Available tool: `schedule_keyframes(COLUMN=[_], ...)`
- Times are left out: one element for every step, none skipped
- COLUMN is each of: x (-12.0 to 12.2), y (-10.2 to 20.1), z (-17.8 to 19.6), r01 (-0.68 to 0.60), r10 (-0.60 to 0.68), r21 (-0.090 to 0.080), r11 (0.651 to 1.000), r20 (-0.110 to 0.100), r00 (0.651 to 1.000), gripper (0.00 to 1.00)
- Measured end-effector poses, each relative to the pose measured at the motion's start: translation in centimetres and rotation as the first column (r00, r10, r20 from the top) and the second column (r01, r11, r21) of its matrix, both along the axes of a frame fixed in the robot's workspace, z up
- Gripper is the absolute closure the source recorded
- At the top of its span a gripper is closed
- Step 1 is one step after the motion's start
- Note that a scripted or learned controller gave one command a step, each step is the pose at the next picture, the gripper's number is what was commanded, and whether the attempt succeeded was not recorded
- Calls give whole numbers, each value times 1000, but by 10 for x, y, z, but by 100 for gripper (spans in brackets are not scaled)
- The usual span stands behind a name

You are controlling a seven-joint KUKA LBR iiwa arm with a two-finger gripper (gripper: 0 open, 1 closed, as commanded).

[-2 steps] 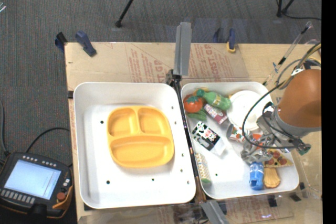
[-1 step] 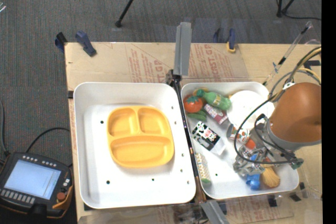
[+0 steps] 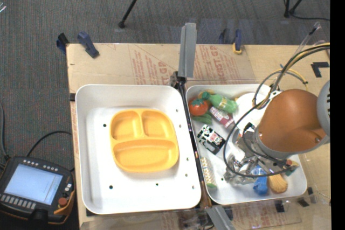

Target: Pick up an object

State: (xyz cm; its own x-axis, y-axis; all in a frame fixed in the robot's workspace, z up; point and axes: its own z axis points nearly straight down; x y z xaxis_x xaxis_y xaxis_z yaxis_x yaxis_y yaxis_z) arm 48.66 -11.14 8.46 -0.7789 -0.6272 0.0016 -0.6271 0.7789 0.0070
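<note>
The end effector [image 3: 245,165] sits low in the right shallow white plastic bin [image 3: 302,187], among the clutter there, presumably to reach a pickable item. Its grip state cannot be told, as the orange wrist band [image 3: 288,121] hides it. Candidates lie close by: a blue toy [image 3: 261,186], a tan piece [image 3: 278,184], a black-and-white patterned block [image 3: 210,138]. The yellow divided plastic tray [image 3: 144,140] rests in the left white bin [image 3: 86,169].

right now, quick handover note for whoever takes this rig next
Gripper: low in the right bin, over the clutter at its near end; fingers hidden by the wrist and cables, so no grasp can be confirmed.
Things: tomato, green bottle, black-and-white carton, blue item and tan piece, all in the right bin. Yellow divided plate lies in the left bin.
Done: arm reached in. Left: grasp and lift.
</note>
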Motion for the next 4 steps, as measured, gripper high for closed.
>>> schedule_keyframes(x=[1, -5, -4, -4], y=[-68, -32, -29, -29], z=[0, 0, 7, 7], r01=[-3, -37, -41, -41], r10=[3, 37, 41, 41], r21=[-1, 1, 5, 5], r11=[1000, 999, 999, 999], r20=[2, 1, -2, -3], r00=[1000, 999, 999, 999], gripper=[0, 0, 100, 0])
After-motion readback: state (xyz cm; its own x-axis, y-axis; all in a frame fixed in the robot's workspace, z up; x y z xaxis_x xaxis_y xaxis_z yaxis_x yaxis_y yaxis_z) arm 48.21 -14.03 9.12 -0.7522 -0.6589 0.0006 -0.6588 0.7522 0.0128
